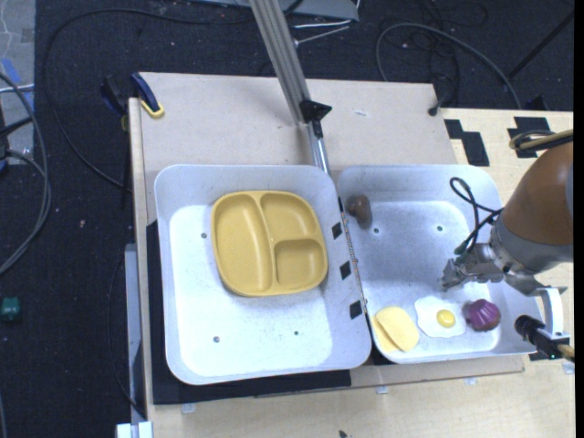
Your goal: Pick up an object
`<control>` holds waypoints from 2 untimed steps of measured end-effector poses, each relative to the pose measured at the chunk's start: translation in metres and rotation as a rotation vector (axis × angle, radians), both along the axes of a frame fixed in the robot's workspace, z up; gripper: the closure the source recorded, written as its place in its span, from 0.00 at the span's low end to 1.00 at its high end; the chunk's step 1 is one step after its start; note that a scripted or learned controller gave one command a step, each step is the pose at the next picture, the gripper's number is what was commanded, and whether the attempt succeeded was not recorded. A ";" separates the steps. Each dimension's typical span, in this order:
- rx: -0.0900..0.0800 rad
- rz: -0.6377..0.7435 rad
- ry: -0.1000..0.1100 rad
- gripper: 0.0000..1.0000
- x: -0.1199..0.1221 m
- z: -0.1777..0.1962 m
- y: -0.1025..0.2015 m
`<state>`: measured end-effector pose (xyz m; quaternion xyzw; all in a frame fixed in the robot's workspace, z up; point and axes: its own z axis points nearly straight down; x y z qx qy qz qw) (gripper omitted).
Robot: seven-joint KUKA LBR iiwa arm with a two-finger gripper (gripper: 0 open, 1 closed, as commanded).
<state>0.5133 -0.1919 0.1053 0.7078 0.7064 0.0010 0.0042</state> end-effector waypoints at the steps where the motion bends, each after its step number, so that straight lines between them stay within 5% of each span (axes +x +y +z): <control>1: 0.003 0.005 0.004 1.00 0.008 0.047 0.006; 2: 0.003 0.006 0.003 1.00 0.016 0.099 0.013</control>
